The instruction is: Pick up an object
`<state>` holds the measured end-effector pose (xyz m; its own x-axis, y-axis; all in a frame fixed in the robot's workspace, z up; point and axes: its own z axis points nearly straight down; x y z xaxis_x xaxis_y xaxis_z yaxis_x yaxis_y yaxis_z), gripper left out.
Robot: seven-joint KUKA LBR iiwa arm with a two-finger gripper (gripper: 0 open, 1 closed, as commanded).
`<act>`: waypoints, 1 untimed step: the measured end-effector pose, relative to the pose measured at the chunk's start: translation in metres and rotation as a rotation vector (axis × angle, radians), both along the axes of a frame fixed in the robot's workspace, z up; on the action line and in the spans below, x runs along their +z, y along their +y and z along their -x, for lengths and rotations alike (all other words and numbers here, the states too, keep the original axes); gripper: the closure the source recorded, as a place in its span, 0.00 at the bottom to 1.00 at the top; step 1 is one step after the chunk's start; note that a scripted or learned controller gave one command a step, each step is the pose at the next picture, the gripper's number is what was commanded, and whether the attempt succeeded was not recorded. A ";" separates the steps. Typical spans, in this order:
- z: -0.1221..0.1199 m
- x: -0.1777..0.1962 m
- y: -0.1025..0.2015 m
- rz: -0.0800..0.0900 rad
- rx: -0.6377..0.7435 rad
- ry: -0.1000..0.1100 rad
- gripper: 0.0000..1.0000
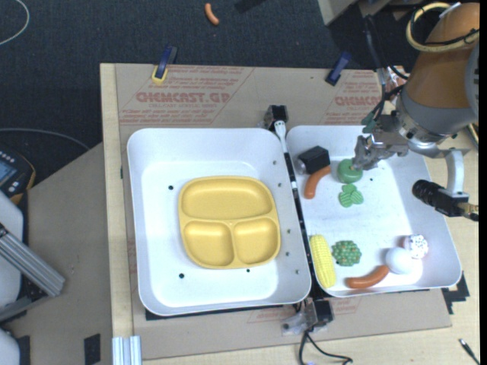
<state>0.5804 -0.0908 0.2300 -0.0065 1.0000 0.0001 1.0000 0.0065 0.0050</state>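
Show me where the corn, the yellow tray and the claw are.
corn (322, 258), camera view, middle of the cob.
yellow tray (228, 196), camera view, bare floor of its large top compartment.
claw (364, 158), camera view, between its fingertips.

A robotics lab: a grey-and-orange industrial arm (437, 82) at the frame's right reaches over a clamped board bench (228, 90) bearing two white bins (152, 173), with loose cables (11, 10) on dark carpet (91, 21) at upper left
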 end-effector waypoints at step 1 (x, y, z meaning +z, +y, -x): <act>-0.011 0.005 0.045 0.000 -0.001 0.001 1.00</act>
<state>0.5918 -0.0454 0.2346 -0.0051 1.0000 -0.0001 1.0000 0.0051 0.0042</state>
